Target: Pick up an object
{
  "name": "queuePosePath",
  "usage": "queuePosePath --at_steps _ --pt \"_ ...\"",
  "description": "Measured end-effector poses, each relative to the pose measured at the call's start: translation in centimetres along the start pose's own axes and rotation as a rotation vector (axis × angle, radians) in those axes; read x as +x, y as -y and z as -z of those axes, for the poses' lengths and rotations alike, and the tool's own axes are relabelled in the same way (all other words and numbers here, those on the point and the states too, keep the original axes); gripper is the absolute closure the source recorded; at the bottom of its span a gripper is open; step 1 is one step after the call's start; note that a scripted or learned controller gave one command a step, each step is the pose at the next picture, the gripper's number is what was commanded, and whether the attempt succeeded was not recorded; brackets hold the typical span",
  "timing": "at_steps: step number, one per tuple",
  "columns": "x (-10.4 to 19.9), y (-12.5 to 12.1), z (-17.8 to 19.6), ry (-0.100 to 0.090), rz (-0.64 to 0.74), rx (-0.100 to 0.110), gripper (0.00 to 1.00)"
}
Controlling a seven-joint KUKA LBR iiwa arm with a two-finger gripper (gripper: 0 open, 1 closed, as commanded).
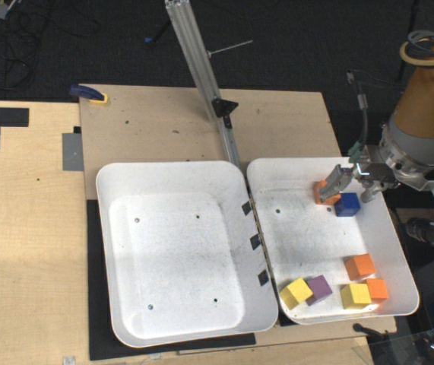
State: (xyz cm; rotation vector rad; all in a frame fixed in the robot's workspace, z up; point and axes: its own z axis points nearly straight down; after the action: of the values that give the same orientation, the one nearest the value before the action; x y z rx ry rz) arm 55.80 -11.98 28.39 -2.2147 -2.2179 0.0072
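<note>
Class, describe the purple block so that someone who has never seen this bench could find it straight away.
Look at the right bin of the two white ones, then along its near edge, where a few small blocks sit. The purple block lies toward the left of that group, touching a yellow block. It is the bin's one purple thing; the others are yellow, orange or blue.
</note>
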Motion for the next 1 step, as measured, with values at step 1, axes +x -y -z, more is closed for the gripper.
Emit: queuePosePath --at_steps 1 --pt "-0.14 -0.04 0.26 0.001 -0.003 -0.005 0.0"
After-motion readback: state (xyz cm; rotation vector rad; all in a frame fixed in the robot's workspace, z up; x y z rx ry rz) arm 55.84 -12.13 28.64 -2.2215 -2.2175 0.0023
